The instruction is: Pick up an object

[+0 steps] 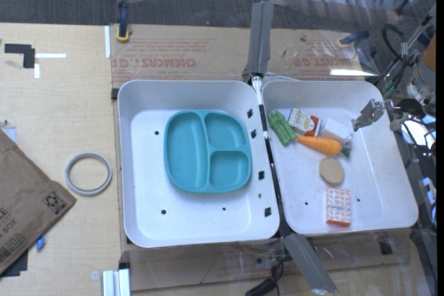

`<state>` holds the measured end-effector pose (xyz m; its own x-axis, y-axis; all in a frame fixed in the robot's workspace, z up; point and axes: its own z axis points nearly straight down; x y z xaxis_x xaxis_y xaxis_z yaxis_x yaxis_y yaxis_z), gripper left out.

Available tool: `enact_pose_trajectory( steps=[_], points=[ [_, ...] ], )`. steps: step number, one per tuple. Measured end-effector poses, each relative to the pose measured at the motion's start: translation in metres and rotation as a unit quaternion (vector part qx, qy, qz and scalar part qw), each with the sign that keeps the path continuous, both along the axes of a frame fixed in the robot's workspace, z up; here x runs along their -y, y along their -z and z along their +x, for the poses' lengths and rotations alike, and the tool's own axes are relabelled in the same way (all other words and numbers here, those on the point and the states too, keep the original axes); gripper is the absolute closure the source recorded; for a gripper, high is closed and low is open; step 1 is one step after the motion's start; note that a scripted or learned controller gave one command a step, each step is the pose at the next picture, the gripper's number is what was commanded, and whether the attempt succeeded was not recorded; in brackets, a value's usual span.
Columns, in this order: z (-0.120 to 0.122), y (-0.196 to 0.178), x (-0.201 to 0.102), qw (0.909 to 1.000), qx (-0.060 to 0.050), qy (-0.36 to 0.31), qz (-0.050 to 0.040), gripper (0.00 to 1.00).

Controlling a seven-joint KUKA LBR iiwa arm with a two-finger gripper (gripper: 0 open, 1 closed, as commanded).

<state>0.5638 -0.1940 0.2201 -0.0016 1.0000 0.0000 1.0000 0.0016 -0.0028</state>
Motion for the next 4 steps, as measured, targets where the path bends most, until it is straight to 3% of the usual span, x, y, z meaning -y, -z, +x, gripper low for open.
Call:
enact_pose_trajectory(
  steps=[1, 2, 3, 4],
  points=[
    [-0.005, 0.128, -0.028, 0.9998, 0.002, -0.019, -0.0004, 0.00],
    [0.027, 0.129, -0.057, 0.9997, 0.001, 0.024, -0.0005, 0.00],
    [0.067, 0.130, -0.077, 0.9927, -0.002, 0.120, -0.0012, 0.00],
    [0.086, 0.134, -0.078, 0.9887, -0.017, 0.149, -0.0013, 0.00]
  ],
)
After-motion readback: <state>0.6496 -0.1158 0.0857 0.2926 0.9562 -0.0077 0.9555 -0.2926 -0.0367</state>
